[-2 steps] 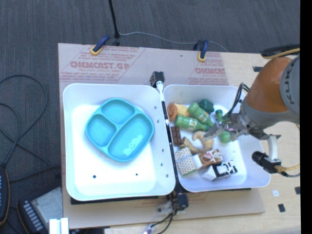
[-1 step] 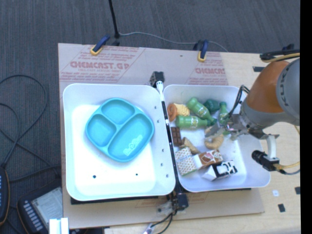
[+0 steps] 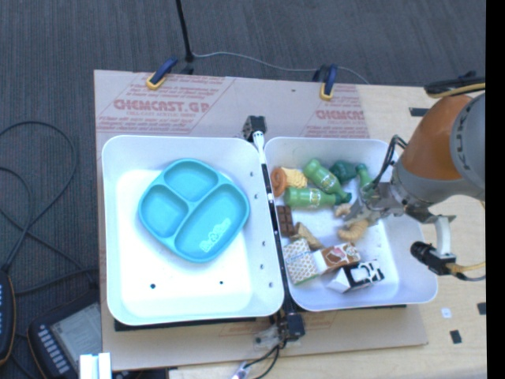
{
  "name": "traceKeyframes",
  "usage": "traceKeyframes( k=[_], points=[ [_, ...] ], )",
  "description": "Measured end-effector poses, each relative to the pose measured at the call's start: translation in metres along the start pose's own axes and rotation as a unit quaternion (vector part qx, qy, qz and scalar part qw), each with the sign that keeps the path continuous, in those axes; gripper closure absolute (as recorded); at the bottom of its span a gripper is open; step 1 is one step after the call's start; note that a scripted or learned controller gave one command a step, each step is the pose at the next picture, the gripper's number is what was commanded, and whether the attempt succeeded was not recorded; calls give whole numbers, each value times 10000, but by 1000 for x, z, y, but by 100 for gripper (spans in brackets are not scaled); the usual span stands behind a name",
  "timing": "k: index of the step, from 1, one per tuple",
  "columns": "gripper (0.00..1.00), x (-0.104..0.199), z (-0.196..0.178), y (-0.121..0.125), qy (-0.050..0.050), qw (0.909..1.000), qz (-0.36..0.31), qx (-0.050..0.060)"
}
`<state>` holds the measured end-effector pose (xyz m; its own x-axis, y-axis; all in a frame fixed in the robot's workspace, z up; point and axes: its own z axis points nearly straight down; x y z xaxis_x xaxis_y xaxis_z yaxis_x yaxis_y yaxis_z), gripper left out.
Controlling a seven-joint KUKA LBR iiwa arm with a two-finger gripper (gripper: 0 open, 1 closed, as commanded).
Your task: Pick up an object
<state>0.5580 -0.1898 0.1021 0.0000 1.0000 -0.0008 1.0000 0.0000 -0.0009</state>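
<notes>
Small toys (image 3: 327,259) are lying just below and left of the hand (image 3: 364,204) in the right bin (image 3: 410,290). Arm (image 3: 442,152) is reaching down from the right; whether the hand is gripping anything, I cannot tell.

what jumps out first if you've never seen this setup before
The big blue divided plate lying alone in the left white bin catches the eye first. Next is the jumble in the right bin: green bottles, a brown piece, small printed cartons. The grey arm with its orange band reaches in from the right, its hand down among the clutter by a tan item.
</notes>
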Motion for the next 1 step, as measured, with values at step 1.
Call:
traceKeyframes(
  k=[1],
  points=[
    [100, 56, -106, -6, 0, 10000, -10, -14]
  ],
)
